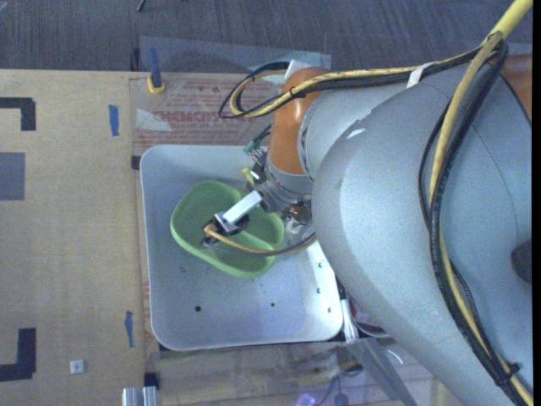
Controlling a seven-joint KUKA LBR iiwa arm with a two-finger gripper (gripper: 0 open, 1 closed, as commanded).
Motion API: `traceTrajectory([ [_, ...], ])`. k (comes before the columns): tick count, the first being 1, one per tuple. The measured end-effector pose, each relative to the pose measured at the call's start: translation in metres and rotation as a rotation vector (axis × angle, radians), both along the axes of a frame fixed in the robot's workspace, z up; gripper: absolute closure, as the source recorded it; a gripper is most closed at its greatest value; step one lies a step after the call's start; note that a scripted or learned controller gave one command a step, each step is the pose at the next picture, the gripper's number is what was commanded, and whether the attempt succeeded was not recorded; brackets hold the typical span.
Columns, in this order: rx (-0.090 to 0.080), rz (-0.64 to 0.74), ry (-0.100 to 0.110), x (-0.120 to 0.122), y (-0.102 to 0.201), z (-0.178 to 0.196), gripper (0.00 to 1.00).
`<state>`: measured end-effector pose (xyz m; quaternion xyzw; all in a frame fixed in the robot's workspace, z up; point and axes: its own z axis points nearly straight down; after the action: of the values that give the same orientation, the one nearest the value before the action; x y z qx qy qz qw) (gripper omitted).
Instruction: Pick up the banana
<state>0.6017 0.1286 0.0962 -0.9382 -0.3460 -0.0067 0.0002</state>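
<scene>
A green bowl (221,227) lies in the left white bin (245,320), towards its far side. My gripper (292,216) hangs low over the bowl's right rim, below the orange wrist band (286,138). The grey arm covers the bowl's right edge and whatever lies beneath it.
The bin's near half is bare white floor with a few small dark specks (199,309). Left of the bin is a flat wooden bench top (68,227) with black and blue tape marks. The arm's bulk fills the right side and hides the second bin.
</scene>
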Motion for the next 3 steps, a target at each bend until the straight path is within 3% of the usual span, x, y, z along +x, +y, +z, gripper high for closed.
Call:
traceTrajectory([
  [1,-0.008,0.002,0.014,-0.003,-0.003,0.005,1.00],
  [2,-0.006,-0.483,0.023,-0.005,0.035,0.095,1.00],
  [3,-0.008,-0.483,0.032,-0.007,0.035,0.102,1.00],
])
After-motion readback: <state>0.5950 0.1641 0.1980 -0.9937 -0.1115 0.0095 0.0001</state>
